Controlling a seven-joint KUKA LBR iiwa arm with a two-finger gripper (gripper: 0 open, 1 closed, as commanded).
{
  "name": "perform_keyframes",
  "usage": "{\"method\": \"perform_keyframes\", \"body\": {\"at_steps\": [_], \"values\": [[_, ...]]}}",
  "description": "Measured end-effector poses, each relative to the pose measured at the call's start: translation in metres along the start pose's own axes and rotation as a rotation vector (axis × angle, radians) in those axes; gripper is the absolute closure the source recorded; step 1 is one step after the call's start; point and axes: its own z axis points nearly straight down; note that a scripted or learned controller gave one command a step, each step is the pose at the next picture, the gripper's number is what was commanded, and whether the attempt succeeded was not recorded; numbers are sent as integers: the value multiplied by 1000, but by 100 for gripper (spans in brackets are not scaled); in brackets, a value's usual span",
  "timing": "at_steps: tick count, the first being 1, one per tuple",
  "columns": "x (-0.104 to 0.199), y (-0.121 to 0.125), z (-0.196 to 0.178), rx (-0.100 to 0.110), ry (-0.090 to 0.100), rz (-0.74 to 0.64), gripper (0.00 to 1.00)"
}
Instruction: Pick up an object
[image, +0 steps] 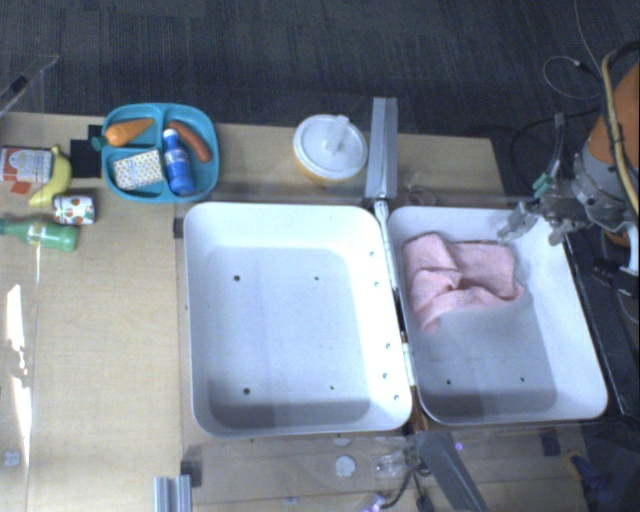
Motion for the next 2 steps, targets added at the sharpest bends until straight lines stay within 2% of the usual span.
{"method": "perform_keyframes", "body": {"at_steps": [1, 2], "values": [[-5, -8, 89, -6, -2, -187, 0], [3, -22, 97, -8, -3, -293, 0]]}}
